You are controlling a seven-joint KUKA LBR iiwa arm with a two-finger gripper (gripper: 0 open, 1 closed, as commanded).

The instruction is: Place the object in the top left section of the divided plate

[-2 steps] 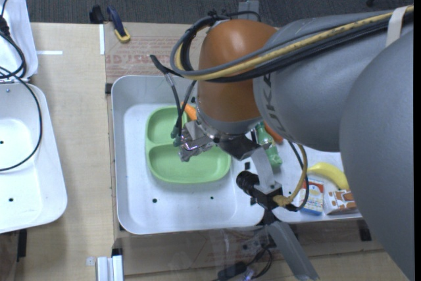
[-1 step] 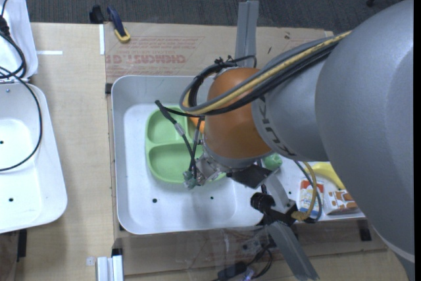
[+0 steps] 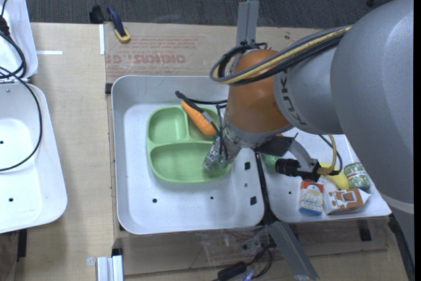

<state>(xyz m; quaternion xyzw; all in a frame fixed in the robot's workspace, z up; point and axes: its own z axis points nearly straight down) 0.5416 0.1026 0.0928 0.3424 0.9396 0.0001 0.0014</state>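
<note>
Camera view, from above at a slant. A white bin point(image 3: 131, 161) sits at centre frame. In it lies a green divided plate point(image 3: 172, 153), with two smaller sections along its far side and one long section along its near side. An orange carrot-shaped object point(image 3: 198, 118) lies at the plate's 1 o'clock, over the upper right section and the rim there, tilted with its narrow end toward 10 o'clock. The upper left section point(image 3: 166, 124) shows bare green.

The arm point(image 3: 316, 76) enters from 3 o'clock, its orange band above the plate's right edge. The gripper point(image 3: 216, 158) is at the plate's 4 o'clock, low over the rim of the long section. Whether its tips are apart or together cannot be told; nothing is visibly held between them.

A second white bin point(image 3: 289, 197) at 4 o'clock holds small packaged items point(image 3: 329, 194). A black cable point(image 3: 20, 76) runs over white equipment at 9 o'clock.
</note>
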